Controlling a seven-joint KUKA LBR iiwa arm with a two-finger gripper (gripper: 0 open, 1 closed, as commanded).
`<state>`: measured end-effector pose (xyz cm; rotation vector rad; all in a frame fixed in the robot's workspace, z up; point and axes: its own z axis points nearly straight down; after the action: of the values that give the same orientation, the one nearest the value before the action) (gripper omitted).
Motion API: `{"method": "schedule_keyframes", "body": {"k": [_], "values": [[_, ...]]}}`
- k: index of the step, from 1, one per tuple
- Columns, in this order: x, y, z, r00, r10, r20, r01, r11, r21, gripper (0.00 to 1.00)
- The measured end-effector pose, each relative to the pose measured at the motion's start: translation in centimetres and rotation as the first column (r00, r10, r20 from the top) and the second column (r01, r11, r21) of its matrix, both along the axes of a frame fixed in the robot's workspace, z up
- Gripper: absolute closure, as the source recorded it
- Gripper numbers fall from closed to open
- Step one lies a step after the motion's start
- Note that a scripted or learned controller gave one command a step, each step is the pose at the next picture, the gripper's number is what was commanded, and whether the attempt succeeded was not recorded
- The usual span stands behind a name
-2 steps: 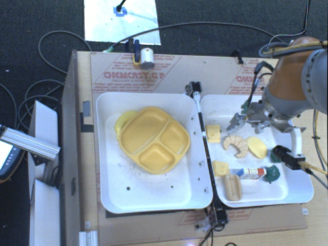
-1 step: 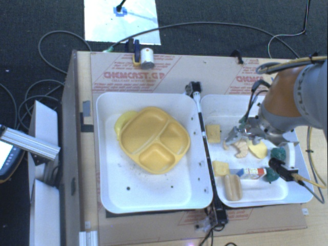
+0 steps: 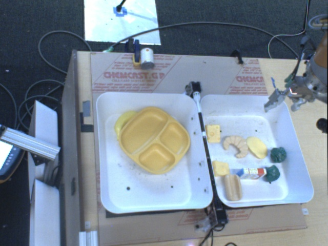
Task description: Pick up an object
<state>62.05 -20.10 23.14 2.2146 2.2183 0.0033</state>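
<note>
Croissant (image 3: 236,145) lies in the right bin (image 3: 294,152); claw (image 3: 284,97) at the frame edge, its state unreadable.

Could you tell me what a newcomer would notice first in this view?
Probably the big yellow divided plate lying in the left bin. Next, the cluster of small toy foods in the right bin, such as a croissant, with the gripper above that bin's far right corner.

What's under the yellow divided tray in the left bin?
A paler yellow piece pokes out from under the yellow divided tray at its upper-left edge. The tray covers the rest, so its shape is unknown.
</note>
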Motion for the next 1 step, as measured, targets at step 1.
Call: {"method": "schedule_keyframes", "body": {"k": [1], "values": [[-1.67, -0.54, -11.98, 1.0, 0.0, -0.008, 0.0, 1.0, 0.004, 0.0]]}}
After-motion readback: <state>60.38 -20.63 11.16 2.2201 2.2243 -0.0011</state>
